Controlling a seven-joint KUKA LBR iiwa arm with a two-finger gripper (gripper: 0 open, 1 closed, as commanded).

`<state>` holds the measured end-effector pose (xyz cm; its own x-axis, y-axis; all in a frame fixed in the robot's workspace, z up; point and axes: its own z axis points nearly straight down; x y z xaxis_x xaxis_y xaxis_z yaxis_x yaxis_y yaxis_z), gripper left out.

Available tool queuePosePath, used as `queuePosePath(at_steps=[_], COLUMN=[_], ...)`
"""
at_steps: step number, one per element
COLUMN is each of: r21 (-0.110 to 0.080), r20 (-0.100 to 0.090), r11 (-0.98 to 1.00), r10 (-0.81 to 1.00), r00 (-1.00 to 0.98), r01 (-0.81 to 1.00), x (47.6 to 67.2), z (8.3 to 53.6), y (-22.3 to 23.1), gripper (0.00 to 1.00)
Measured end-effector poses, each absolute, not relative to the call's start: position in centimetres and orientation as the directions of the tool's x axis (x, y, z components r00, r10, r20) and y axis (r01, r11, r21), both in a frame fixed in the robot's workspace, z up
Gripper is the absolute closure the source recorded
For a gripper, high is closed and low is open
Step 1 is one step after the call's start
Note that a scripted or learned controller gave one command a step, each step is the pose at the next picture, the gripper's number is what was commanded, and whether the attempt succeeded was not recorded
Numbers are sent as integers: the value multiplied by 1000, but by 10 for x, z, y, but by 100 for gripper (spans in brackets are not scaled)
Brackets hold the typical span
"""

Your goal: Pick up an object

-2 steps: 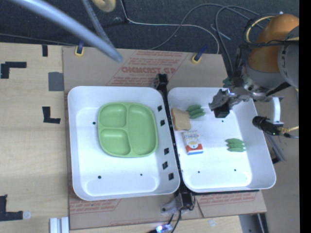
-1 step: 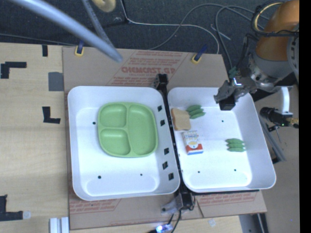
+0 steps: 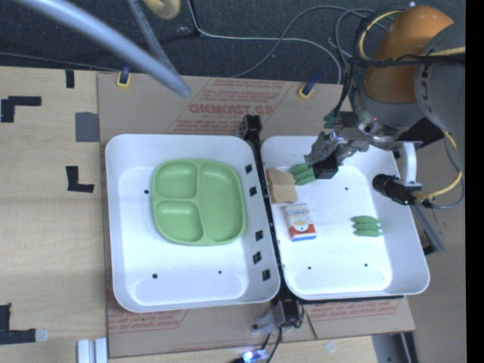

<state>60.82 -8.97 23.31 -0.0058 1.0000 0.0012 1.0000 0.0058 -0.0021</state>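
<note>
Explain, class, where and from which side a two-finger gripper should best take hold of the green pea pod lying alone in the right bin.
Grip the green pea pod across its narrow middle, coming straight down from above. It lies flat on the right bin floor with its long axis running left to right, so the fingers probably close best front to back, with bare floor around it.

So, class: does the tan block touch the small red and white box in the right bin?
Apart. The camera view shows white bin floor between the tan block and the box.

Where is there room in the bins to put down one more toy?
Right bin: bare floor along the near edge, below the small box and green pod. Its far-left corner is crowded: gripper, tan block. Left bin: a bare strip below the green plate.
</note>
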Motion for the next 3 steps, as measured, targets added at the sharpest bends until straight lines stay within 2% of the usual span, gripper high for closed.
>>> queuePosePath(at_steps=[1,3], r21=[-1,-2], r20=[2,1], r11=[6,5], r10=[1000,1000], r00=[-6,-5], r01=[1000,1000], x=[616,617], z=[237,218], y=[-39,62], gripper=[100,100])
